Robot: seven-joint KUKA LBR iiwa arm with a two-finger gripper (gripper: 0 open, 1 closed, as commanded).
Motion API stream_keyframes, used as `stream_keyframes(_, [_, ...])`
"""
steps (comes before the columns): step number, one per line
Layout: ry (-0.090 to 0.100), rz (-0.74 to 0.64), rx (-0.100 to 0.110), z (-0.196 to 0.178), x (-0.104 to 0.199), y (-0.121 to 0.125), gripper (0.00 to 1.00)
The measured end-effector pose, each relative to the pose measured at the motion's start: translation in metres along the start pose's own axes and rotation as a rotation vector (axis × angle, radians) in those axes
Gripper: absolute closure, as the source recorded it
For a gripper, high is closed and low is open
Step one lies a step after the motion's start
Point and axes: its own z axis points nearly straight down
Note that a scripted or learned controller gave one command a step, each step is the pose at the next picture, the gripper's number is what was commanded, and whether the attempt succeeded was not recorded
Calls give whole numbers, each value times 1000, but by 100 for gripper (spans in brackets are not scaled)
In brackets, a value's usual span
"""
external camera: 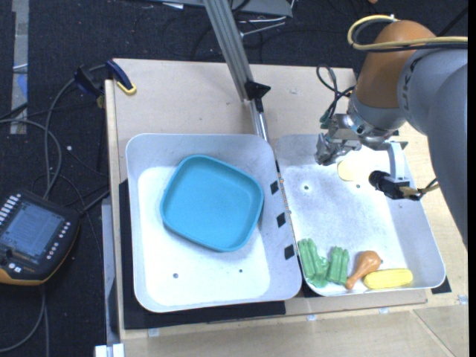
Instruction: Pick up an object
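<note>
gripper [328,153]: hangs over the far end of the right bin [416,222], near its back wall; whether it is open or closed cannot be told from this slant, and nothing can be seen held in it.
nearest thing: a pale yellow round piece [347,170] lies on the bin floor just beside the gripper, on the near-right side of it, partly under the wrist.
other things: a green pea pod [312,261], a second green piece [338,264], an orange-brown drumstick shape [362,265] and a yellow banana-like piece [387,278] sit bunched at the near edge of the same bin, well apart from the gripper.
long axes: the green pieces run roughly front to back; the yellow piece lies crosswise along the near wall.
left bin [149,274]: bears a blue plate [212,202], across the divider from the gripper.
judgement: the pale round piece looks the likeliest target; a short shift toward the near right and a descent would be needed.
</note>
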Motion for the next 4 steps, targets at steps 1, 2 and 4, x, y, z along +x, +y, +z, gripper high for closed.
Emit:
stream_keyframes(1, [0,-1,-1,-52,9,7,100])
stream_keyframes(2, [0,0,1,-85,9,7,100])
stream_keyframes(4, [2,-5,4,-96,113,-17,100])
